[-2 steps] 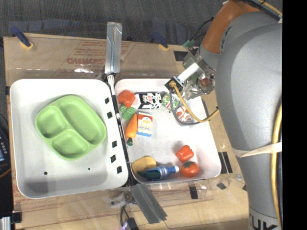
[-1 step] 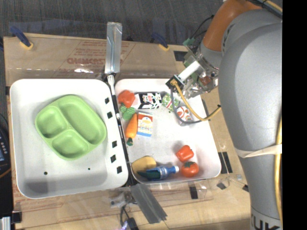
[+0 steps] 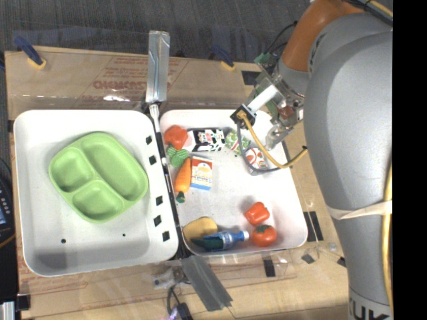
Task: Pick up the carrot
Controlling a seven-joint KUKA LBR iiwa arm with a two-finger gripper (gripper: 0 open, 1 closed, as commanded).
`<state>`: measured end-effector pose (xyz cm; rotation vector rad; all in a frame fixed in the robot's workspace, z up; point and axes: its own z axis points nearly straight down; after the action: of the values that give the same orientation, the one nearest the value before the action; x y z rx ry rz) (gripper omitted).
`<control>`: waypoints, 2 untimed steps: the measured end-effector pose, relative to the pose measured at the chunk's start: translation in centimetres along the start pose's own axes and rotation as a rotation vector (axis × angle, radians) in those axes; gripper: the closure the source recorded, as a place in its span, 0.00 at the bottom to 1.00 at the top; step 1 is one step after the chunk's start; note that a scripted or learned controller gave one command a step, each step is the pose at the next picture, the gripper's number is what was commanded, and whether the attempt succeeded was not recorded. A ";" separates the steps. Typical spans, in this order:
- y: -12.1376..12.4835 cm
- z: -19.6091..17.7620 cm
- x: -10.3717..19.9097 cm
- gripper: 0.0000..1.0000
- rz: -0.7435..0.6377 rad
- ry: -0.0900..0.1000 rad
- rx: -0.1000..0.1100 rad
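The carrot point(image 3: 181, 176) lies in the right bin point(image 3: 293, 205), against that bin's left wall, with its long axis running roughly top to bottom of the view. Its green top point(image 3: 177, 156) points toward the far side of the bench, and its tapered orange tip points toward the near side. A small carton point(image 3: 201, 173) lies just beside it on the right, and an orange-red round item point(image 3: 175, 137) sits near the green top.

Handling estimate: the carrot looks like a toy food item (probably moulded plastic), so it is likely light, stiff and fairly smooth. A smooth tapered body may slip toward the thin end under pressure. The recommended hold is across the thicker orange section, just below the green top, with the fingers closing across the short axis. The bin wall on 1 side and the carton on the other leave little room for the fingers, so a misaligned descent could strike either one.

The gripper point(image 3: 257, 120) hangs above the far right part of the right bin, well apart from the carrot. Nothing is visible between its fingers, and it touches no object in the bin. How far the jaws stand apart cannot be told from this view. The approach to the carrot is not yet made.

The left bin point(image 3: 30, 199) holds 1 green divided plate point(image 3: 99, 175).
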<state>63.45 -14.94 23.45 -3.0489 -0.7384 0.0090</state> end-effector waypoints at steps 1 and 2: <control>-3.9 11.8 -2.2 0.00 -0.359 -0.001 0.001; -4.2 8.8 -9.0 0.00 -0.408 0.001 -0.002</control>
<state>53.48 -15.27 14.69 -2.8368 -1.3416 0.0042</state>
